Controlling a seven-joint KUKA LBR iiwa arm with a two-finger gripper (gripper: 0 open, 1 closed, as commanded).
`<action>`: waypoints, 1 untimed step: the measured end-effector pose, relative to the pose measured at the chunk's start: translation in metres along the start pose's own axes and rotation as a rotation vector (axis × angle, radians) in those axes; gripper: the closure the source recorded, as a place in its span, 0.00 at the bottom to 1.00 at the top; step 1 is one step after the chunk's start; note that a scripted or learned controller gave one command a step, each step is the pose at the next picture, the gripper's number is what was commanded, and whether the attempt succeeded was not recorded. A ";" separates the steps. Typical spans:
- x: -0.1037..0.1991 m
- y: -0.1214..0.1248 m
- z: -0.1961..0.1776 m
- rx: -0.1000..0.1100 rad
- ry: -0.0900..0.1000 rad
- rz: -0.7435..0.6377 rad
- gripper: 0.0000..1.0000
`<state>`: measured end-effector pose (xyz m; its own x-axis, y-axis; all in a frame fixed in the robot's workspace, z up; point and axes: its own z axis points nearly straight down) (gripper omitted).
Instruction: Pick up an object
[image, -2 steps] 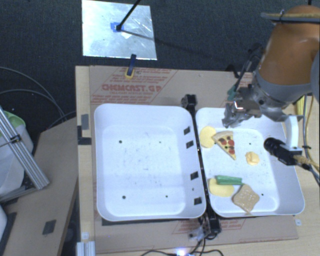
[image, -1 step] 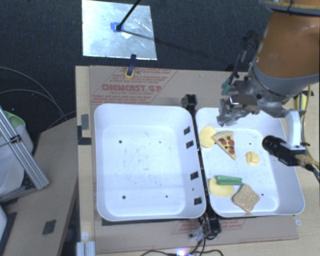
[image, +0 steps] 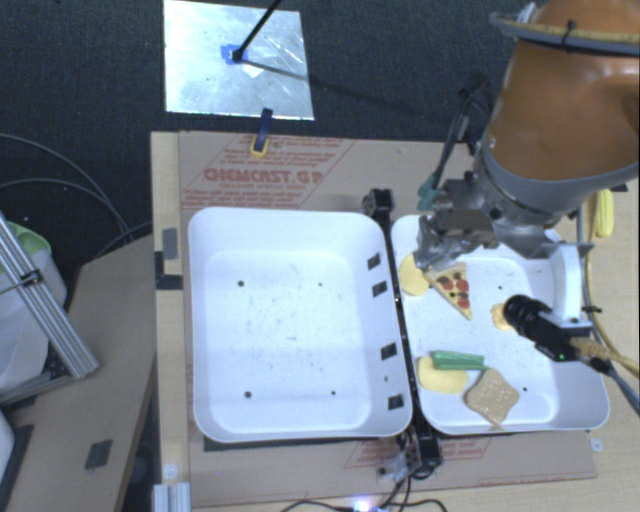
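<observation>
A toy pizza slice (image: 455, 291) lies in the far left part of the right bin (image: 565, 392), its point aimed toward the near right. The end effector (image: 437, 252) hangs right over the slice's wide far end, touching or almost touching it. From this angle I cannot tell whether it is clenched or released, or whether it has the slice in its grasp.

Just left of the slice, against the bin's left wall, sits a round yellow piece (image: 411, 276). To the right of the slice, a small yellow lump (image: 499, 316) shows partly from behind the robot's hardware. Nearer, in the same bin, a green strip (image: 458, 358) rests across the far edge of a flat yellow piece (image: 438, 379), and a tan toast-like square (image: 491, 396) lies just to their right.

The grey and orange arm (image: 570, 90) fills the far right corner above the bin. The left bin (image: 290, 330) stands side by side with the right one, their rims meeting. Both sit on a cardboard sheet (image: 270, 172) with red lettering, laid on the desk (image: 110, 330). A blue and yellow clamp (image: 262, 133) grips the cardboard's far edge, and beyond it a silvery sheet (image: 238, 60) lies on the dark floor.
</observation>
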<state>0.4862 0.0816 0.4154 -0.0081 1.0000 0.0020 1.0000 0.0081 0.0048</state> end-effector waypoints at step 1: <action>-0.048 0.001 -0.087 -0.009 -0.001 0.011 1.00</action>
<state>0.4871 0.0331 0.5019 0.0025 1.0000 0.0009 0.9999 -0.0025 0.0138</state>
